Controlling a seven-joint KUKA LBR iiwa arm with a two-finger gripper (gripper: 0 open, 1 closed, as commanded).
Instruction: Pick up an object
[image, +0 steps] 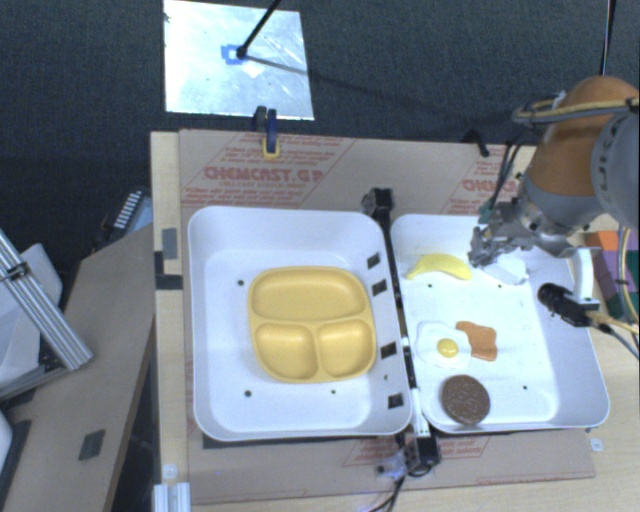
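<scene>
- Two white bins are seen side by side on the bench; the left bin (215, 330) holds a yellow tray (305, 322) with three parts.
- In the right bin (575, 385) four small things are found: a banana (440, 266) near the top left, a toy egg (444, 347) in the middle, an orange piece (479, 340) just beside the egg, and a brown cookie (466, 398) near the front edge.
- The gripper (488, 246) is held low over the back of the right bin, just beside the right end of the banana; nothing is seen between its tips.
- It cannot be told if the fingers are open or closed; that part is too small and dark.
- The banana is judged to be the thing most likely to be picked; it lies flat and close to the bin's left wall.
- The banana could be missed if the gripper is brought down to its side; only the thin tip would be pinched and it could slip out.
- The banana could also be pushed toward the wall and not lifted; a flat, curved thing is hard to get under.
- The egg and the orange piece lie so close that both could be nudged if one is tried.
</scene>
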